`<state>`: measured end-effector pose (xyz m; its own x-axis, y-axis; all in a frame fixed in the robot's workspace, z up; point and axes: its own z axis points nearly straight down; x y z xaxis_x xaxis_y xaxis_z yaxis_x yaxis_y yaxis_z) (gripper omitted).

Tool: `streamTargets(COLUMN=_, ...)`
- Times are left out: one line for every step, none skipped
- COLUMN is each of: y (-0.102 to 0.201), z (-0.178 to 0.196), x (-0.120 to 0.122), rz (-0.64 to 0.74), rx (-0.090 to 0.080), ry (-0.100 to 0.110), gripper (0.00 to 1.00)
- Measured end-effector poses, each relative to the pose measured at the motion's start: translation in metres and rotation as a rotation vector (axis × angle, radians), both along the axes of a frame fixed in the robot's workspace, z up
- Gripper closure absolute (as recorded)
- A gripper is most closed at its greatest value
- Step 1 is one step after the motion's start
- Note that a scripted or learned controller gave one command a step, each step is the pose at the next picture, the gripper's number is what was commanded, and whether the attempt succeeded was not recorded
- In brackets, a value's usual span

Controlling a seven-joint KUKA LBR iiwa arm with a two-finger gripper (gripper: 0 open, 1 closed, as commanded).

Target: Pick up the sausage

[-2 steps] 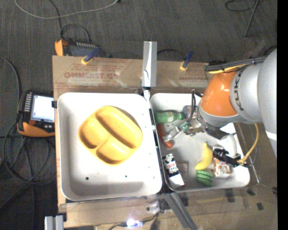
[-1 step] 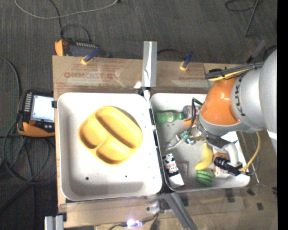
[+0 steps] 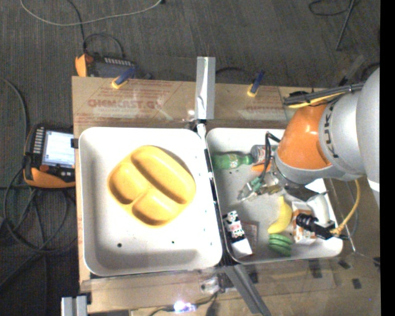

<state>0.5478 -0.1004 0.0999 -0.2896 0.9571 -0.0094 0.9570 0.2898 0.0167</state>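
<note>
A dark grey carpeted floor point(image 3: 185, 31) is crossed by loose cables point(image 3: 37, 15). A brown board point(image 3: 142, 102) is laid over the table, clamped at its far edge.

My bench point(image 3: 142, 99): brown board top w/ faint red lettering, two clamps along its far edge. On it, two shallow white bins side by side, touching at the middle: left bin point(image 3: 99, 247) & right bin point(image 3: 222, 185). A metal post point(image 3: 205, 86) stands btwn them at the back.
</note>
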Motion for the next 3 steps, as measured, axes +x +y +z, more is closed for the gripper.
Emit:
streamTargets(y=0.0, z=0.0, x=0.0, rz=-0.001, rx=0.0, ry=0.0, gripper=0.0)
streamTargets(y=-0.036, z=-0.01, x=0.055, rz=0.035, rx=0.003, ry=0.008, gripper=0.0)
streamTargets(y=-0.036, z=0.0, x=0.056, rz=0.036, rx=-0.001, ry=0.003, gripper=1.0)
